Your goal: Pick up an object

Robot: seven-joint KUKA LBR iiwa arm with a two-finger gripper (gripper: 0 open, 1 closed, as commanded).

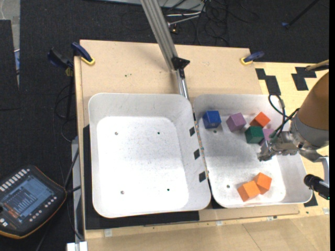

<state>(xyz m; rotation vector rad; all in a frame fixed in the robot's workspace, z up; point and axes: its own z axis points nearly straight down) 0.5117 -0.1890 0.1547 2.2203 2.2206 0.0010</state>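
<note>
Looking down at the right bin [222,192], you will find the arm [316,114] coming in from the right edge, where most of it is cut off. Its gripper [265,153] sits low over the bin's right half, small and dark against the white floor, and you cannot tell from this angle how the claw stands or whether anything is in it. Just above it a green block [254,134] lies close by, with a small pinkish piece [268,133] tucked against the wrist and partly hidden by it. An orange block [260,120] sits above the green one, a purple block [236,122] to its left, and a blue block [211,118] further left near the bin's inner wall. Two more orange blocks [255,186] lie touching each other near the bin's front edge, below the gripper. The left bin [104,106] shows only dark speckles on its floor. A handheld controller [26,198] rests off the bench at lower left, and a metal pole [159,27] slants down to the gap between the bins.
</note>
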